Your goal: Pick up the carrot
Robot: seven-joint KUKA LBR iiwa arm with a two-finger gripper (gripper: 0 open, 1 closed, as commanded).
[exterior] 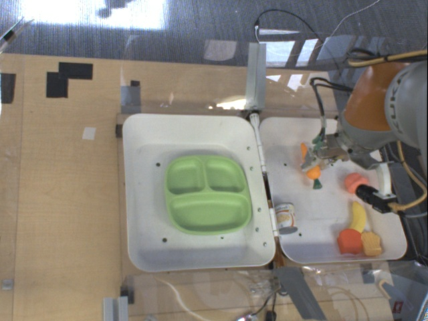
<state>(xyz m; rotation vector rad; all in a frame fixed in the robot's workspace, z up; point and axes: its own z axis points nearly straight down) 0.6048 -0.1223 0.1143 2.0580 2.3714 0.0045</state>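
So the bench is light wood with a few black squares near its far left corner, and dark ribbed flooring runs beyond its far edge with a bright patch of glare on it. Two white bins sit side by side: the left bin has a green divided plate in the middle with plenty of bare white all round it. The right bin is busier. The carrot lies near its middle, a bit toward the far edge, and the gripper is right on top of it; can't tell if the carrot is actually pinched or just touched. A small can sits at the left edge near the divider, and a banana, a pink thing and a red-and-yellow lump crowd the near right corner. The bin's near left stretch is open.
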